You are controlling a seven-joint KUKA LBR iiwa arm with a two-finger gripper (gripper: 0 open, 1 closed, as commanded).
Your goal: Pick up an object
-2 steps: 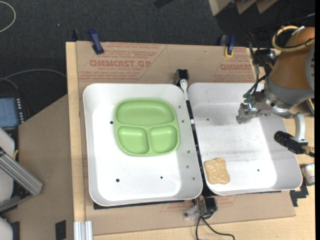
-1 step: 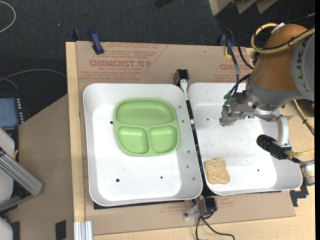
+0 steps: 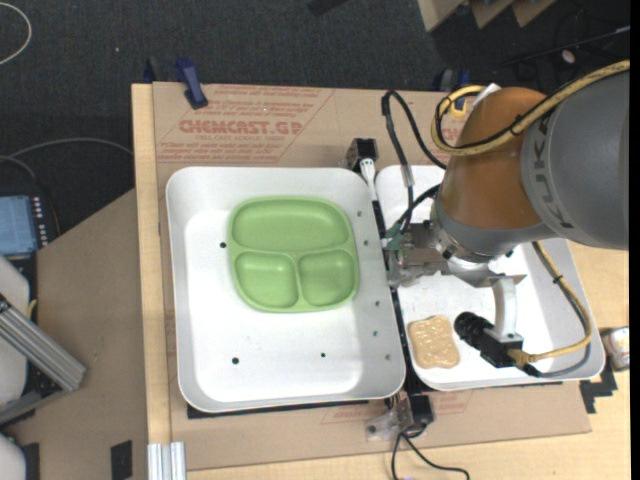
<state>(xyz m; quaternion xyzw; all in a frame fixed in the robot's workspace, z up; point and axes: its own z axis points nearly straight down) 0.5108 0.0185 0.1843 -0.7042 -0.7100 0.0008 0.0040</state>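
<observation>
hovering over the right bin point(image 3: 560, 368) in the camera view, our gripper point(image 3: 425, 258) is masked by the wrist — grip state we cannot tell. the tan object point(image 3: 434, 341) lies just below — we judge descent comes next.

Red lettering is printed across the brown cardboard sheet point(image 3: 250, 118) under the two bins, in the upper middle of the frame. The large line reads "CHEMCAST G.P", or close to it; the last characters are not sharp. Smaller red lines above and below it are too fine to read. On the grey arm point(image 3: 580, 158) at the upper right, part of large pale letters shows, seemingly "KU", cut off by the curve.
</observation>
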